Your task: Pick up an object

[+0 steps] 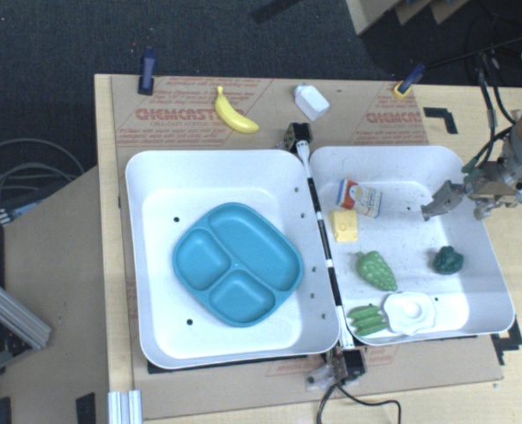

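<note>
The right bin (472,170) holds several small items. A red, white and blue carton (359,198) lies near its back left, with a yellow block (345,227) just in front of it. Further forward are a green grape bunch (377,270), a dark green lump (448,260), a green pea pod (365,318) and a white round cup (411,312). My gripper (464,203) hangs over the bin's right back part, above bare floor. Its fingers are spread, open, with nothing between them. The dark green lump lies just in front of it.
The left bin (155,184) holds a blue divided plate (235,262). Behind the bins, on the cardboard bench, lie a yellow banana (233,113), a white block (312,102) and a blue clip (147,69). Cables hang at the right, near the arm.
</note>
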